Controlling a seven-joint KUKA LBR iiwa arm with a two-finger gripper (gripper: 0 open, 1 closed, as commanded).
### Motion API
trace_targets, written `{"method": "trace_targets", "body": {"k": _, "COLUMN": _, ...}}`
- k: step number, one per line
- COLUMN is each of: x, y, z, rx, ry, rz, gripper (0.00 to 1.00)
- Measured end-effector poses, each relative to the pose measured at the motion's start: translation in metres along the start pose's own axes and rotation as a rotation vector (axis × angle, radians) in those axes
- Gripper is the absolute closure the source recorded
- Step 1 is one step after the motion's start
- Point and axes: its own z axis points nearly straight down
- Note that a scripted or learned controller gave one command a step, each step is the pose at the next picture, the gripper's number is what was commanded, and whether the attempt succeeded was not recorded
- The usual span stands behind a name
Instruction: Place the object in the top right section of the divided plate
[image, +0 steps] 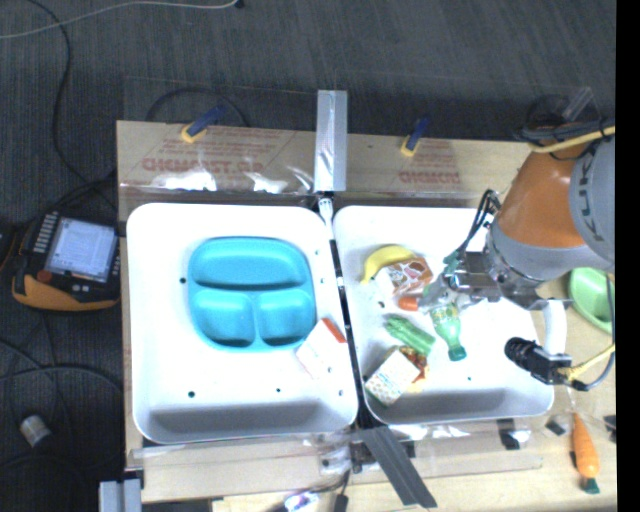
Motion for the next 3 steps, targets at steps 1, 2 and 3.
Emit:
{"method": "trace_targets", "body": {"k": 1, "x": 0.0, "y": 0.0, "z": 0.0, "rx": 0.0, "ry": 0.0, "rz": 0.0, "gripper": 0.0}}
{"method": "trace_targets", "body": {"k": 2, "x": 0.076, "y": -0.018, "z": 0.017, "rx": 0.003, "ry": -0.001, "rz": 0.108, "gripper": 0.0}}
{"method": "trace_targets", "body": {"k": 3, "x": 0.065, "y": -0.044, "z": 0.017, "rx": 0.003, "ry": -0.002, "rz": 0.162, "gripper": 0.0}}
